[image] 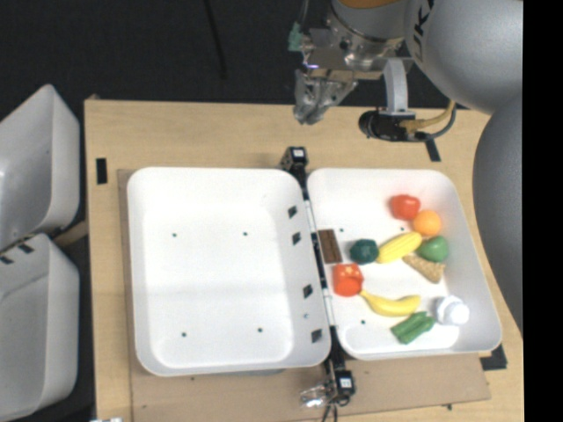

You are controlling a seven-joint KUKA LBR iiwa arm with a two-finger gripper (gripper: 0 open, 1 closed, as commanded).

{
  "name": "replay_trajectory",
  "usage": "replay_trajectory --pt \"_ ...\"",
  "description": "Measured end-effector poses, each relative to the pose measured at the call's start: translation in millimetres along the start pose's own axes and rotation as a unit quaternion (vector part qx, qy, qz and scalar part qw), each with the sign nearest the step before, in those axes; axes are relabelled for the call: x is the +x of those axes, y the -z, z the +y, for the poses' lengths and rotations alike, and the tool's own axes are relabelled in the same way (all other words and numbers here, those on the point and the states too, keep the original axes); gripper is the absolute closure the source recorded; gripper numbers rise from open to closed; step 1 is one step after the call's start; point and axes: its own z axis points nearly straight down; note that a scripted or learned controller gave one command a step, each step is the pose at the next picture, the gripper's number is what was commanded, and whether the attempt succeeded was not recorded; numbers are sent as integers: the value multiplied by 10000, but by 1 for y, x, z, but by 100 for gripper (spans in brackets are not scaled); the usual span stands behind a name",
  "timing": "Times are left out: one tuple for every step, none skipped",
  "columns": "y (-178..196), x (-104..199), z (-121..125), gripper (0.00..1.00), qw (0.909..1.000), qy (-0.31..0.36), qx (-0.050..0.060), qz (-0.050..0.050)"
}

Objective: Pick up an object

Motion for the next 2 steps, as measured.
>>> replay_trajectory --pt "14 5 -12 100 10000 7 -3 3" --pt "33 4 -8 100 10000 20 0 3"
